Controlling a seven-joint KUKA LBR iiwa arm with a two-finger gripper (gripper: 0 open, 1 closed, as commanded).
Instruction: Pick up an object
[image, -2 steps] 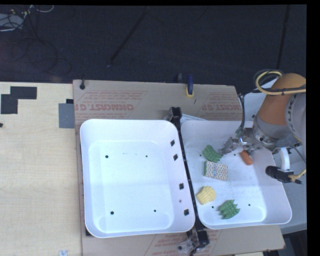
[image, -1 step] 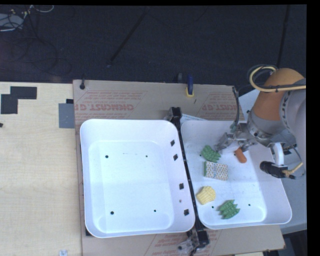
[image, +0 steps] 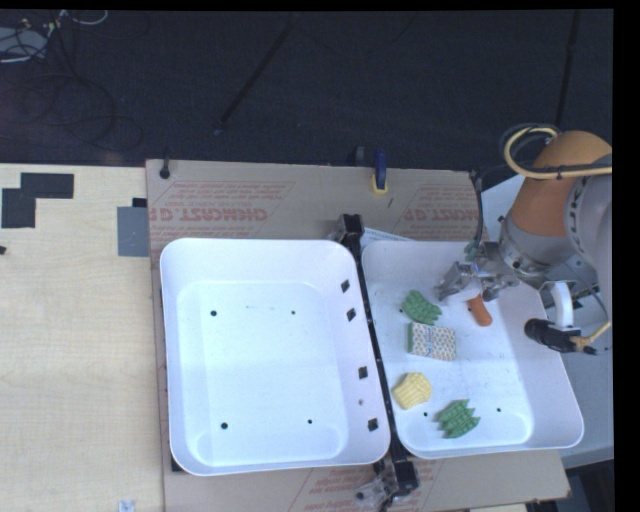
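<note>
A: Entry, single overhead view. The gripper (image: 470, 282) sits low in the right bin (image: 545, 425), toward its 1 o'clock corner. Fingers look spread a little, nothing between them that I can make out; the small orange piece (image: 481, 313) lies just at the gripper's 5 o'clock, apart from the fingertips.

B: So nothing held. Nearest candidates?

A: The orange piece, then the upper green piece (image: 421, 307) at the gripper's 8 o'clock. Below that, the patterned square (image: 432, 342), the yellow piece (image: 411, 390) and the lower green piece (image: 457, 418), running toward 6 o'clock.

B: Risks?

A: Judgement only: the orange piece is small and offset from the fingers, so a straight descent would likely close on air or nudge it aside. The upper green piece touches or nearly touches the patterned square; a grasp there could drag both or clip the square's corner.

B: Edges and room?

A: The bin's back wall is close at 12 o'clock and the right wall near at 3 o'clock, so there is little slack that way. Open floor lies at 5 to 6 o'clock, between the orange piece and the lower green piece. The yellow piece sits close to the divider (image: 362, 330) at 9 o'clock; a finger could catch that wall. The left bin (image: 180, 300) has wide floor.
</note>
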